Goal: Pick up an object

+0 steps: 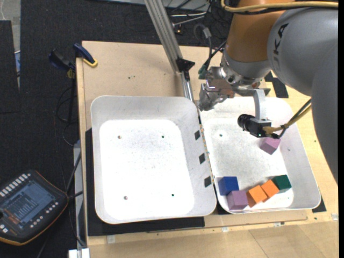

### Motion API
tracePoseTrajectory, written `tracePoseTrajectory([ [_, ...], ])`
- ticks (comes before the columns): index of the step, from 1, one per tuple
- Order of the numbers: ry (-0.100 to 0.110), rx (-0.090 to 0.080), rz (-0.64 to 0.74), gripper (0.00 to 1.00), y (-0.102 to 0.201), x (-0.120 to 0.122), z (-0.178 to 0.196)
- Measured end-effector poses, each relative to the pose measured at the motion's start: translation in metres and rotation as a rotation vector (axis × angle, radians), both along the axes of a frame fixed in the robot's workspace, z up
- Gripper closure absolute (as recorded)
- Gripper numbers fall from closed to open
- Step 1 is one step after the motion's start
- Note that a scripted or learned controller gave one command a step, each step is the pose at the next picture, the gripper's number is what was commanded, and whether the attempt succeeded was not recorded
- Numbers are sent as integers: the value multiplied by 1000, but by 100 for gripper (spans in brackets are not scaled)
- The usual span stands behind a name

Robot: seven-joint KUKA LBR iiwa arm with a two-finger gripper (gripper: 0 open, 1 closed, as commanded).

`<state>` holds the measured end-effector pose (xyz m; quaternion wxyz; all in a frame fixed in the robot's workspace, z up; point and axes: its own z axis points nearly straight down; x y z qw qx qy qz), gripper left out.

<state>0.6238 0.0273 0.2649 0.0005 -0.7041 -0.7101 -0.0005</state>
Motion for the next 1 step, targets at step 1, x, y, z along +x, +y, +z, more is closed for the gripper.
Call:
tracePoseTrajectory([
  [1,3,0,-1,100,42,-4,-19],
])
